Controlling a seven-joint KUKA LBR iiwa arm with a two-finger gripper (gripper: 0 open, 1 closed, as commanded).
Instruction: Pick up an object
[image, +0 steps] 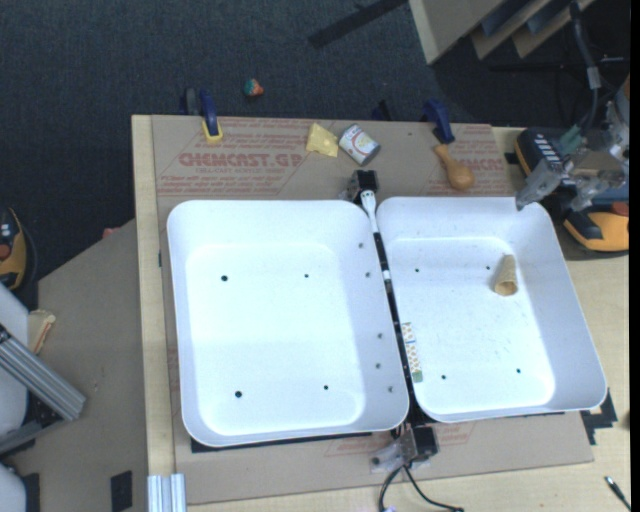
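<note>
Left bin (200, 300): nothing to pick in it. Right bin (560, 300): one small tan cone-shaped object (505, 275) lies in its upper right part, long axis near vertical in the camera view, wider end toward the bottom. Gripper (535, 185) hangs at the right bin's top right corner, above the rim; how far it is spread cannot be told. The cone lies down and slightly left of the gripper, near but apart.

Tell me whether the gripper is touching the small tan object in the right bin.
Apart. The camera view shows the gripper at the right bin's upper right corner, with bare white floor between it and the tan object.
</note>
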